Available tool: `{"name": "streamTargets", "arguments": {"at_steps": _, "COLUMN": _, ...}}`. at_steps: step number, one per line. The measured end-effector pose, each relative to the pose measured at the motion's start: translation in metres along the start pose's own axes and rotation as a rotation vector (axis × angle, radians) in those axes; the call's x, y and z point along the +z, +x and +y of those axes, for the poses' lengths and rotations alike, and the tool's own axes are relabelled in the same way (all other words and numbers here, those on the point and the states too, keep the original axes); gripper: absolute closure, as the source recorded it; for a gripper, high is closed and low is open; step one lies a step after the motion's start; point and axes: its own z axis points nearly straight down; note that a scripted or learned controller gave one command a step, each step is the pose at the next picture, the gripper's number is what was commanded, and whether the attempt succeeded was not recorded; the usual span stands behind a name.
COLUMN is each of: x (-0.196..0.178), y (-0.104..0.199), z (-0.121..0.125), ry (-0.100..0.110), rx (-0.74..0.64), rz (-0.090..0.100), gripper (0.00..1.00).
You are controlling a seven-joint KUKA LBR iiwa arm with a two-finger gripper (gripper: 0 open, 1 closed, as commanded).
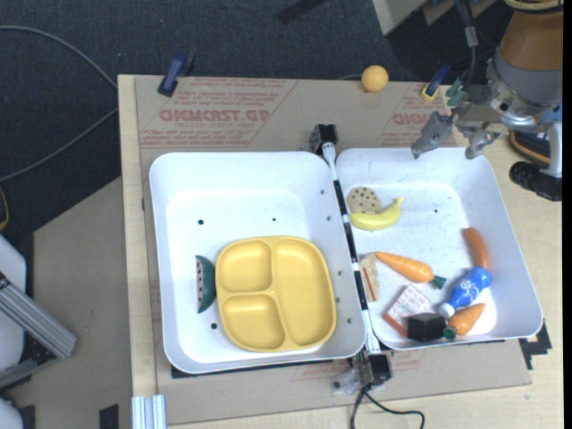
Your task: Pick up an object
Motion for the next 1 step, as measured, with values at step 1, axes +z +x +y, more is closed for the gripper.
{"name": "streamTargets", "arguments": {"at_steps": 1, "x": 0.113, "y": 0.0128, "z": 0.0031, "ry": 0.003, "rx": 0.0, "rz": 0.0, "gripper": 0.0}}
